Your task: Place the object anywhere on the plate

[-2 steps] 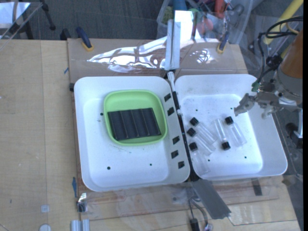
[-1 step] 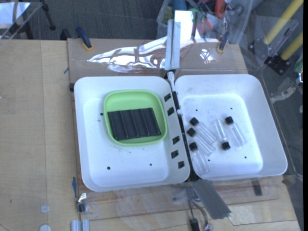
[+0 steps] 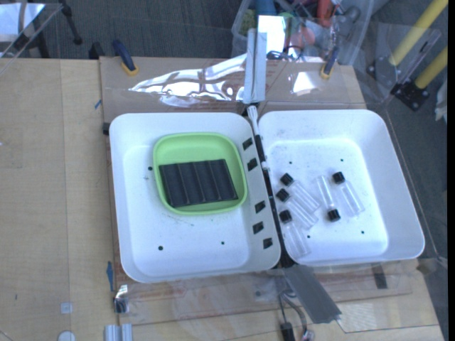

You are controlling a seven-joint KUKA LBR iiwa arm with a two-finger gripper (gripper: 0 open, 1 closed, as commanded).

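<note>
black ribbed object (image 3: pixel 197 182) lies on green plate (image 3: pixel 199 148).

Wooden bench (image 3: pixel 43 190) — grey carpet (image 3: pixel 156 13)

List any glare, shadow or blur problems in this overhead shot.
Camera view: strong glare on the crinkled clear plastic sheet behind the bins; the clear vials with black caps nearly vanish against the bright right white bin; the green plate is evenly lit; overall slightly soft.
</note>
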